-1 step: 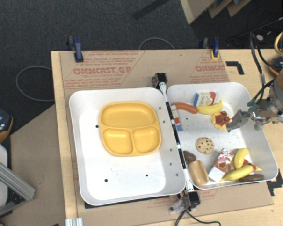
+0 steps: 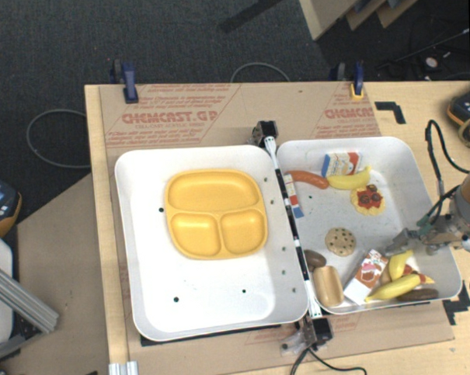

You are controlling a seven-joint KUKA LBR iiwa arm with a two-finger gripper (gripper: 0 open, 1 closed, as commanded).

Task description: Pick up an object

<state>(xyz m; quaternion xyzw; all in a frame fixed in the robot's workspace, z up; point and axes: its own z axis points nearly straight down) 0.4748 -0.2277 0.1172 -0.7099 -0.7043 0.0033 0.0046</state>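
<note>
The right bin [image 2: 421, 167] holds several toy foods. At the back lie a red sausage [image 2: 308, 179], a small banana [image 2: 350, 181], a little carton [image 2: 341, 163] and a pizza slice [image 2: 369, 199]. A cookie [image 2: 340, 241] sits mid-bin. Near the front lie a tan cylinder [image 2: 327, 285], a strawberry carton [image 2: 370, 269] and a larger banana [image 2: 393, 288] with a yellow piece [image 2: 398, 265] above it. My gripper [image 2: 422, 237] reaches in from the right edge and hangs just above and to the right of that yellow piece. I see nothing held in it.
The left bin [image 2: 144, 249] carries a yellow divided plate [image 2: 216, 212]. A brown lump [image 2: 314, 259] lies by the divider between the bins. Clamps [image 2: 127, 80] and cables run along the bench's back edge. The right bin's rim is close beside the gripper.
</note>
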